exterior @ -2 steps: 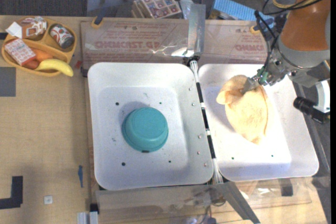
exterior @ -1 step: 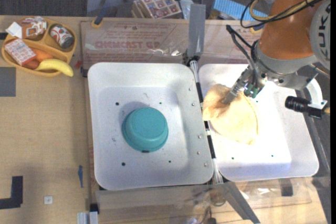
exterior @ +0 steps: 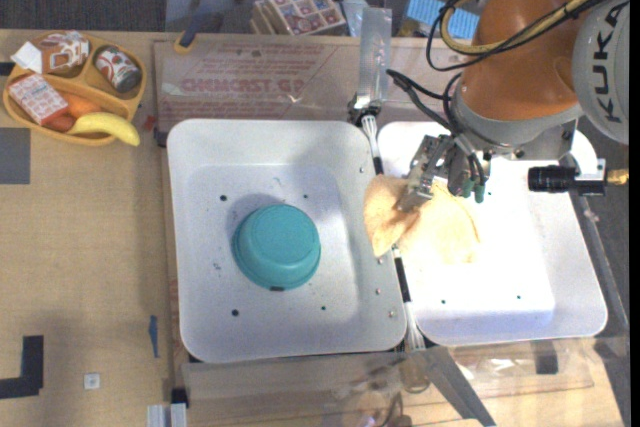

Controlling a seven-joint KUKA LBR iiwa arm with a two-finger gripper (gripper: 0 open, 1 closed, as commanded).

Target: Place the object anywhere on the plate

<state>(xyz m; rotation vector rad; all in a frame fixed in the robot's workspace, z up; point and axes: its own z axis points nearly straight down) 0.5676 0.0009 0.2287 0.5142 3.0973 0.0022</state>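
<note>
gripper closed on a pale tan flat object, which hangs over the divider between the two bins, mostly above the right bin. teal plate sits in the left bin, well apart. transfer and release judged still to do.

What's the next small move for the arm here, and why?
Probably lift a little, then carry left toward the teal plate. The hand sits at the tan floppy object, which drapes over the divider between the two bins, while the plate lies alone in the left bin. Whether the hand really grips the object is unclear, so a small lift would test that.
</note>
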